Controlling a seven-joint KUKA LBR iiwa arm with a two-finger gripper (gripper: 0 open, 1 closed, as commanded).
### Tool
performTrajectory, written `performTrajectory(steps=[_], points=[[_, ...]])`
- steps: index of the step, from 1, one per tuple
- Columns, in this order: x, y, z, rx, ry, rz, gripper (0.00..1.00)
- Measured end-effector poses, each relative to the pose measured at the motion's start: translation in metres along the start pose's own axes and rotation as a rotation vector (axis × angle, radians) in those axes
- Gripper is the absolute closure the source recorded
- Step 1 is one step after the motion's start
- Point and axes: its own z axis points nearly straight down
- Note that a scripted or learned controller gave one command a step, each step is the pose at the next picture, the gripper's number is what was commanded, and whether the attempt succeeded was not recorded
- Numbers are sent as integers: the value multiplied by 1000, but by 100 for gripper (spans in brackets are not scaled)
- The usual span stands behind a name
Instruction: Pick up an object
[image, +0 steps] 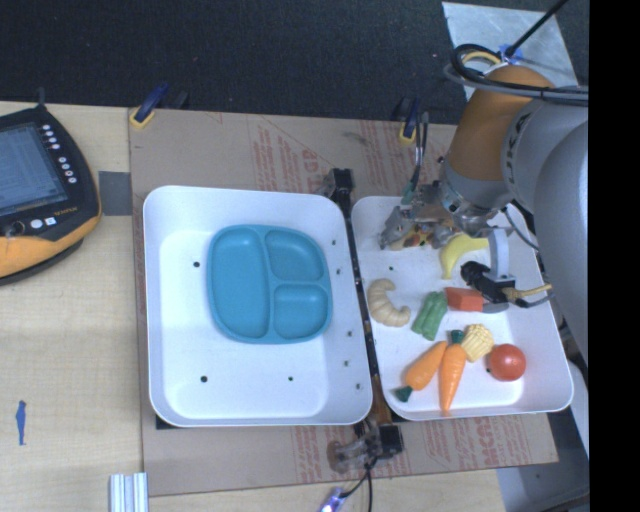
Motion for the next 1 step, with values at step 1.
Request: performTrajectory(steps=[1], points=[[-1,0,-10,-2,-1,-2,100]])
